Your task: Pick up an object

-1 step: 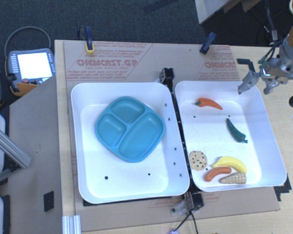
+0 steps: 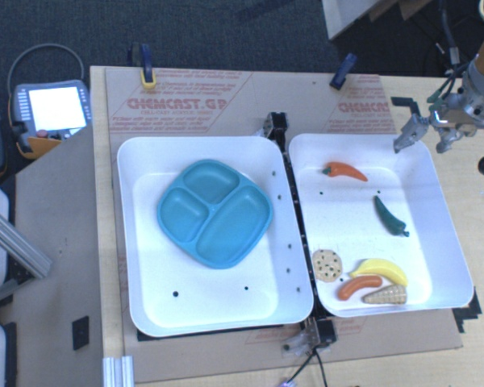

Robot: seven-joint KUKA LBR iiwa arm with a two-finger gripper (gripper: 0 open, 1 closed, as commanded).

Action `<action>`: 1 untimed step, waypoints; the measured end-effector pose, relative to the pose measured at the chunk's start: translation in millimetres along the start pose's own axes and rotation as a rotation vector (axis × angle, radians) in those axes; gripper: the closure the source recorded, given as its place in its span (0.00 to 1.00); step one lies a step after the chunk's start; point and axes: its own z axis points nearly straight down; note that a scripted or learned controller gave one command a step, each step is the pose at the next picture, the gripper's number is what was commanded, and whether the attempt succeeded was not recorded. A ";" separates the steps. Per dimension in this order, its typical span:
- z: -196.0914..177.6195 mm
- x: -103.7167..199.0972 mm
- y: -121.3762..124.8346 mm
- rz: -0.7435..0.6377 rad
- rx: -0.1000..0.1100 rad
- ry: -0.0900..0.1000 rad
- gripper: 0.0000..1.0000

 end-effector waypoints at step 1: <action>53.2 -3.2 -9.2 0.000 0.002 0.000 0.00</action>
